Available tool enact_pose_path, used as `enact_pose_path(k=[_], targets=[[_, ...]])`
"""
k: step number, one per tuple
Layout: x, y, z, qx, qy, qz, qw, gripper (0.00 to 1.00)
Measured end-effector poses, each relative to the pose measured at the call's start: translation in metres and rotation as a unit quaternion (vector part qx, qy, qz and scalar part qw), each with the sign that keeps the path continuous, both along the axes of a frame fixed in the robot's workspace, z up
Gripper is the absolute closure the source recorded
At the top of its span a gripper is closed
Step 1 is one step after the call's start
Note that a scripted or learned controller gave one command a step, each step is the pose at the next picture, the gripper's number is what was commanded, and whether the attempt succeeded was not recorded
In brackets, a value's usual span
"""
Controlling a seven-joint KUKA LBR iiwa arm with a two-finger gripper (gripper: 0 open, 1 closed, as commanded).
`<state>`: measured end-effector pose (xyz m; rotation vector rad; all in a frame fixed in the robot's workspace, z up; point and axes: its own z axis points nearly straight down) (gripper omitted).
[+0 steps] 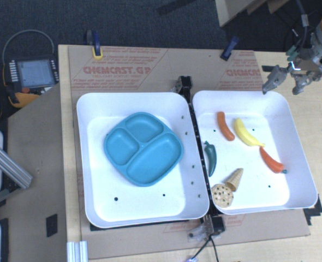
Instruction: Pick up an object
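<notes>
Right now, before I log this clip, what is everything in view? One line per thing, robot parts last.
left bin: one, white, left half of the bench
right bin: one, white, right half of the bench
plate: one, blue, three compartments, middle of the left bin
sausage: one, orange-red, upper left of the right bin
banana: one, yellow, just right of the sausage
carrot: one, orange, right part of the right bin
pepper: one, dark green, left edge of the right bin
ice cream cone: one, tan, lower left of the right bin
cookie: one, tan with dark chips, by the cone's wide end
claw: one, grey, open, above the right bin's far right corner
</notes>
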<state>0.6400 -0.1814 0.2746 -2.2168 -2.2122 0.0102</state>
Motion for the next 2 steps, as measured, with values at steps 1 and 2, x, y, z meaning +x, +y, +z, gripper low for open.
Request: enact_pose_path(k=[1, 2], targets=[[0.002, 0.000, 0.007, -0.0012, -0.006, 0.001, 1.0000, 0.00], [-0.004, 0.004, -0.038, -0.0005, -0.003, 0.001, 1.0000, 0.00]])
